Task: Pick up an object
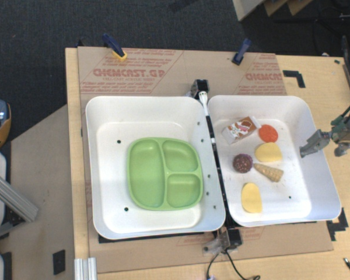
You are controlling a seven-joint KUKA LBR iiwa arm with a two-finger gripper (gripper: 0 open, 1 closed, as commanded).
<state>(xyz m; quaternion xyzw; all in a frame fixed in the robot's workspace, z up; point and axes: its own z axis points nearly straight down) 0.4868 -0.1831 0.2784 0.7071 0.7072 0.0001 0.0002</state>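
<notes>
The right bin [300, 174] holds several small things: a red-and-white snack packet [241, 129], an orange-red round piece [269, 133], a yellow lump [269, 152], a dark maroon ball [242, 163], a tan cone [269, 172] and a yellow oblong piece [251, 198]. My gripper [325, 147] hangs over the bin's right rim, to the right of all of them. It is open, its two grey fingers spread apart with nothing between them.
The left bin [105, 156] carries a green tray [163, 172] with three compartments. The two bins meet at a dark seam [213, 156]. Brown cardboard [163, 69] lies under both, held by clamps at the far edge.
</notes>
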